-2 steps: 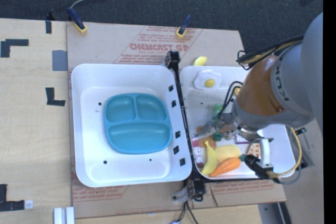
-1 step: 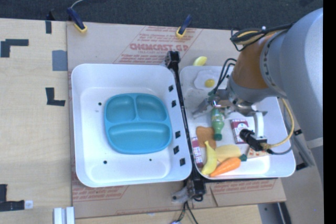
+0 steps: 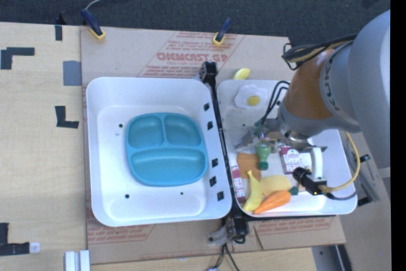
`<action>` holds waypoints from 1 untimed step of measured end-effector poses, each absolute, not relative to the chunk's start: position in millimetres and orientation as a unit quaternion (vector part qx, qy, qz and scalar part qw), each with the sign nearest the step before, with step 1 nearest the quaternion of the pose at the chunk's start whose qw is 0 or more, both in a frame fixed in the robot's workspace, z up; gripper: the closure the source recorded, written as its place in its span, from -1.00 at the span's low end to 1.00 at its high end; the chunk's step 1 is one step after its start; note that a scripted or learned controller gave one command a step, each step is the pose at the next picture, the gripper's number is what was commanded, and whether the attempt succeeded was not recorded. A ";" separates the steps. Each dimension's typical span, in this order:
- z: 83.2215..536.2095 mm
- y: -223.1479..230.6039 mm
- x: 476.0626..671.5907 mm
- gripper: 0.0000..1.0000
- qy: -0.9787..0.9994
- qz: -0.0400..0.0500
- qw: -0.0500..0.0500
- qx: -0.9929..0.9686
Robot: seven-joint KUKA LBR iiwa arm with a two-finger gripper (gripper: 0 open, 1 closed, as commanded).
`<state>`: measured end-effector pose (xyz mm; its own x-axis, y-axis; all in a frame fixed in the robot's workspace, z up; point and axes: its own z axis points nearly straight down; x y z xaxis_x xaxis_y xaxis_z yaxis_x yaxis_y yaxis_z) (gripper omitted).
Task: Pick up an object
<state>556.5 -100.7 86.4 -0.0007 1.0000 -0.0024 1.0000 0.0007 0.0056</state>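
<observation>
Green toy piece sits near the middle of the bin on the arm's side, in a crowded pile. A brown-orange piece touches its left. A red and white packet lies just to its right. A banana, a yellow lump and a carrot lie toward the bin's near edge.

In the camera view the gripper hangs low over the bin, just above the green piece, with the orange band and the grey arm behind it. Dark cabling and the wrist body cover the tip, so I cannot tell whether it is parted or closed. Nothing can be seen held in it.

The green piece looks like small, light moulded plastic, probably stiff, smooth and somewhat slippery. A pinch across its narrow width would likely work best, though its neighbours leave little room on the left. A fried egg lies flat near the far edge and would likely be hard to get under. The carrot, which has open space around it, looks an easier target.

The other bin holds a blue divided plate.
</observation>
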 end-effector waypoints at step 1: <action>86.6 -109.0 544.6 -1.00 0.708 0.002 0.003 0.707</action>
